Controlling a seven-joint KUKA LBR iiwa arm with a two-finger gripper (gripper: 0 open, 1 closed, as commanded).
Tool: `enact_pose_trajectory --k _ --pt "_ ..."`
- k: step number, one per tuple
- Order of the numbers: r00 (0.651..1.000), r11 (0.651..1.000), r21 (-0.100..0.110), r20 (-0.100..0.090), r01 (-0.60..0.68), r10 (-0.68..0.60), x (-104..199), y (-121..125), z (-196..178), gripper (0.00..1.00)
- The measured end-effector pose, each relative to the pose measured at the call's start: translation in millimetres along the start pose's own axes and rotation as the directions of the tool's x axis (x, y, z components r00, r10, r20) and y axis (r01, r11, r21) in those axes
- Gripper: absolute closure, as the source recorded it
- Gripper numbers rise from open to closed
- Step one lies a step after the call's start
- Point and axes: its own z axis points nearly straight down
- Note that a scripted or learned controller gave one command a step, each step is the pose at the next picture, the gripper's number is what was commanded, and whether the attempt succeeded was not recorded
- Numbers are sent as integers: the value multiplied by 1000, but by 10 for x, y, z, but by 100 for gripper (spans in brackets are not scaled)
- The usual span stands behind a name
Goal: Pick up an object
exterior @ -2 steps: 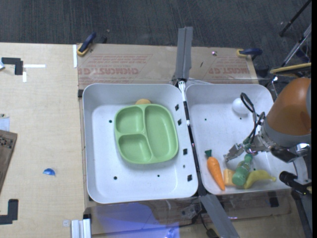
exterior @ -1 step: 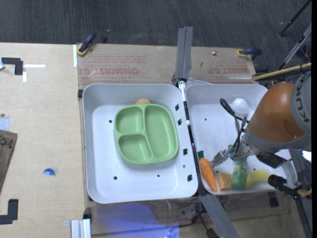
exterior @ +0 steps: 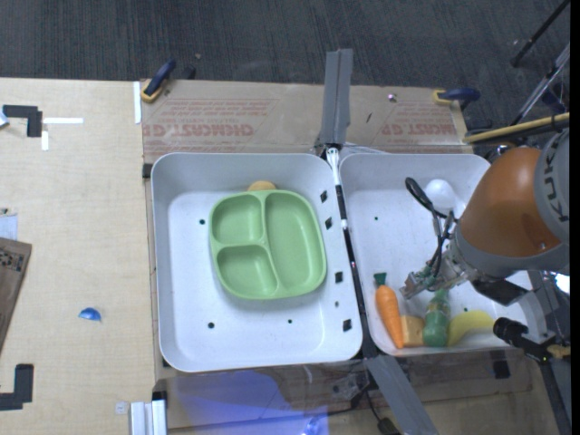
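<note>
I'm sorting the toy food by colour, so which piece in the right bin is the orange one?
The carrot, lying at the left of the cluster, green top pointing away; the bottle is green and the banana yellow.

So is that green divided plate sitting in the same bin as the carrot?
No, the green plate lies in the left bin, while the carrot is in the right bin.

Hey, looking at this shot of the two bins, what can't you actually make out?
- Claw: too small and cluttered in the camera view to tell its grip.
- Yellow thing: mostly hidden behind the green tray.
- Banana: partly covered by the arm.
- Item beside the carrot: blurred, unidentifiable.
</note>
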Motion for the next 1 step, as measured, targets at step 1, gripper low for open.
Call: enact_pose_trajectory --k 1 --pt "991 991 3 -2 134 -134 -468 33 -1629 100"
